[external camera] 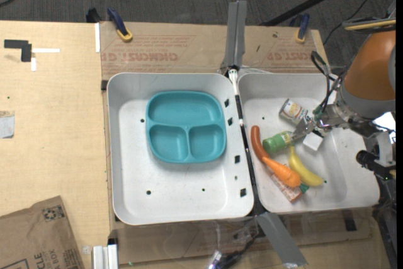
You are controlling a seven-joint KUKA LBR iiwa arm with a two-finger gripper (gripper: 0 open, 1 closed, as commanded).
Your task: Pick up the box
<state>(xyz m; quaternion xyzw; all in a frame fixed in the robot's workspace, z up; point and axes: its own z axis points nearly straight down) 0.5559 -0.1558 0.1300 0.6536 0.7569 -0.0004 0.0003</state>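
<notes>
A small pale box (293, 110) with a yellowish label lies in the right bin (352, 198), near its back middle. My gripper (311, 126) is low in that bin, just right of and in front of the box, over the cap end of a green bottle (276, 142). A small white block (313, 143) lies directly under the gripper's near side. Nothing is visibly lifted off the bin floor. The grey arm with its orange band (371, 69) reaches in from the right.
The right bin also holds a red pepper (255, 138), a carrot (281, 171), a banana (305, 171) and a flat packet (288, 191), all crowded left of and in front of the gripper. A teal divided plate (186, 126) sits in the left bin (126, 198).
</notes>
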